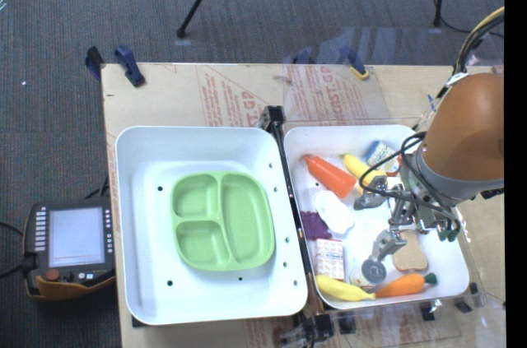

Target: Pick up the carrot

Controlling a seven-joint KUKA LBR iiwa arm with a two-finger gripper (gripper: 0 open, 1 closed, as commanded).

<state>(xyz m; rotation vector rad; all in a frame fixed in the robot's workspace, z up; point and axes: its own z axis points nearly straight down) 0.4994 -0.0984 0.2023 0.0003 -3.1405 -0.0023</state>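
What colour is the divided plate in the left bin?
Light green, the divided plate shows clearly in the camera view.

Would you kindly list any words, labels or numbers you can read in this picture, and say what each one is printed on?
Nothing here reads with certainty.
Cardboard sheet under the bins: large red print, upside down, too faint to read.
Small red-and-white packet in the right bin: print too small to read.
Blue packet in the right bin: markings blurred.
Handheld pendant on the floor: screen washed out.
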